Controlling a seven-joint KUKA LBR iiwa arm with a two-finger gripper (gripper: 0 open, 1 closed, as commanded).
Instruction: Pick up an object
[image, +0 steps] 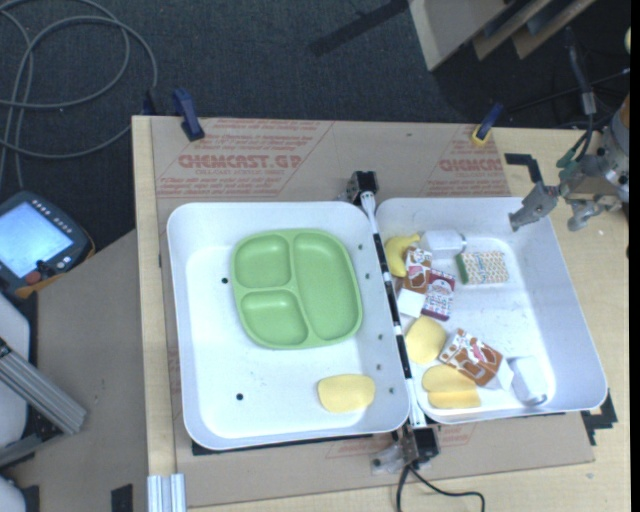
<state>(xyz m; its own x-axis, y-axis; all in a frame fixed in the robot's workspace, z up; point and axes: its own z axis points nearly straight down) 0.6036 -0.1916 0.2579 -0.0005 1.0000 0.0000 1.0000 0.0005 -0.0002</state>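
**Pincer waited high over the right bin's far corner**

My pincer (558, 205) hung with fingers apart, nothing between them. The pile in the right bin (570, 320) sat crowded, so I judged the lone white block (527, 379) near the front corner my cleanest grab: drop straight, straddle it.

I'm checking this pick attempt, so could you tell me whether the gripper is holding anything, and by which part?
Nothing is held. The two-finger gripper hangs open over the far right corner of the right shallow white bin, with nothing between its fingers.
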